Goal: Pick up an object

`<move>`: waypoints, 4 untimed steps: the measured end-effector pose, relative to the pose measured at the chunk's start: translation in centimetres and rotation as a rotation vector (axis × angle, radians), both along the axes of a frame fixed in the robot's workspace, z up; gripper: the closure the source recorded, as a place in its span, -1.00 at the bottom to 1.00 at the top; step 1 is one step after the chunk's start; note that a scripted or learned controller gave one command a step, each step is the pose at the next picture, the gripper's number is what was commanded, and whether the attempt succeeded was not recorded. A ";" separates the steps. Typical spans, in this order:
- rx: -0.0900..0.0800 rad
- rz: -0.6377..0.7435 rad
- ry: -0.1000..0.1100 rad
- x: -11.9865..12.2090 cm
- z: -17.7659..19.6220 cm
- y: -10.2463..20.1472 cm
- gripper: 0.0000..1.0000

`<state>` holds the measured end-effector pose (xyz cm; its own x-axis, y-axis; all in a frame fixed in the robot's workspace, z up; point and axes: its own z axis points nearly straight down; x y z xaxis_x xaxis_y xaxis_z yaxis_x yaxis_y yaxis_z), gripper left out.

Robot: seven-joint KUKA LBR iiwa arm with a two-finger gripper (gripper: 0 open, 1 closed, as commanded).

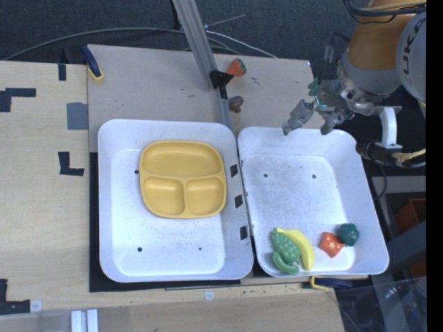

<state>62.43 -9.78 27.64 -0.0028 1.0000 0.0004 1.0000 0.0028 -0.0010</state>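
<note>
Nearest the camera, along the bottom edge of the R bin [360, 185], sits a row of toy foods. At approx 6 o'clock in that bin: a green bumpy veg [282, 249] lying right against a yellow banana [300, 245], the two touching side by side. The banana's long axis runs from approx 11 o'clock to 5 o'clock, curved, w/ its lower tip toward the bin's bottom wall. The green piece runs roughly parallel, just on the banana's L.

At approx 4–5 o'clock in the same bin: a small red piece [331, 244] w/ a dark green round piece [347, 234] touching it on its upper R. Both close to the bin's R wall, near the banana pair but apart from it.

L bin [114, 254] holds one thing: a yellow divided plate [183, 178], 3 compartments, sitting in the upper half, approx 12 o'clock of bin centre. Big compartment lies toward the far side, two small ones toward the near side.

Farther back, the gripper [305, 121] hangs over the far rim of the R bin, approx 12 o'clock of that bin. Fingers [291, 124] are spread apart, nothing between them, touching no object. It's well apart from the toy foods at the near edge.

Beyond, on the bench: a grey metal pole [197, 37] slanting up.
</note>
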 end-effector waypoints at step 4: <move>-0.001 -0.001 0.007 -1.5 -18.6 0.4 -1.00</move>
